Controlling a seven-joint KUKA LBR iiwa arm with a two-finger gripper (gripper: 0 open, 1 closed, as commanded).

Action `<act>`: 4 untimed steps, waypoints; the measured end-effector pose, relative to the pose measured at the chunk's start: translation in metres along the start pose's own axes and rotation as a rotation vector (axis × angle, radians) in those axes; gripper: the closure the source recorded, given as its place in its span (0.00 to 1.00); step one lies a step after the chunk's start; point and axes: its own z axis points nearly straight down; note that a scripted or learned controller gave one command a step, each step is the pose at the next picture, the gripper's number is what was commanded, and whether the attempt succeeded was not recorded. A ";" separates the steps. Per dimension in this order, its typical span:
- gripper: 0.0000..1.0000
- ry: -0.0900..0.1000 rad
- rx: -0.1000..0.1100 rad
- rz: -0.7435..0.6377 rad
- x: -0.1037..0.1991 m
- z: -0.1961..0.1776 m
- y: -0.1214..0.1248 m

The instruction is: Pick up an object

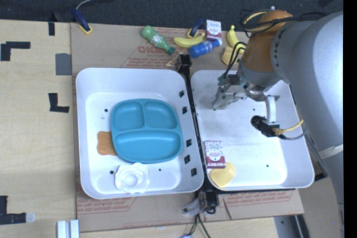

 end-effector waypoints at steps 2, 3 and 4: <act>0.00 0.001 0.002 0.002 -0.047 -0.124 -0.018; 0.00 0.004 0.005 0.001 -0.002 0.003 -0.012; 0.00 0.002 0.000 0.000 -0.008 0.010 0.025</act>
